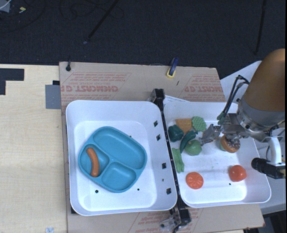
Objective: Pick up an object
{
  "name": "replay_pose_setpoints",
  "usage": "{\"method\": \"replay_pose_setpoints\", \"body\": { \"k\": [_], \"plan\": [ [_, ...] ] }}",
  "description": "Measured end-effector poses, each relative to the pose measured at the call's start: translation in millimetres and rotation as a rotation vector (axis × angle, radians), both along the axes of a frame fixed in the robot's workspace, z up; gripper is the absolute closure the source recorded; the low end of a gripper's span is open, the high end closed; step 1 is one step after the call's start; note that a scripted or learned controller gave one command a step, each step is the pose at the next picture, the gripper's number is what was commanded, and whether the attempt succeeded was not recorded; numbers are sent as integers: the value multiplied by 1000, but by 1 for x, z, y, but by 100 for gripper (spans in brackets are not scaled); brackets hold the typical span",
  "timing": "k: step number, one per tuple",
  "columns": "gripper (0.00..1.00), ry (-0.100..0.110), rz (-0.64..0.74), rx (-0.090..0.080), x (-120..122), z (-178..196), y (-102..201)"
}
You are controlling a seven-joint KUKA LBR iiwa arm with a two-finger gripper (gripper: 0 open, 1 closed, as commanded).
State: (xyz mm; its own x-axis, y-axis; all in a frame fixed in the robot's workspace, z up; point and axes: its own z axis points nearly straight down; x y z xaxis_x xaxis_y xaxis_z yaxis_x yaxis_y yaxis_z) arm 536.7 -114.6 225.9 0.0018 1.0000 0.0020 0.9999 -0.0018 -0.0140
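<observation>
Orange-brown toy (229, 144) sits in the right bin (216, 194) directly beneath the gripper (226, 136), whose fingers' spread cannot be told from above.

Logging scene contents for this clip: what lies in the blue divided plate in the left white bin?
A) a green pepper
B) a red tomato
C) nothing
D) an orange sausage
D: an orange sausage lies in the left compartment of the blue divided plate.

A robotics lab: a grey arm (267, 93) over white bins (80, 115) on a cardboard-covered tabletop (22, 144), with cables (17, 4) along its far edge.
</observation>
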Motion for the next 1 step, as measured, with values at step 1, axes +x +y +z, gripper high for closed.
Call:
{"method": "replay_pose_setpoints", "body": {
  "k": [1],
  "plan": [
    [0, -10, 2, -1, 2, 5, 0]
  ]
}}
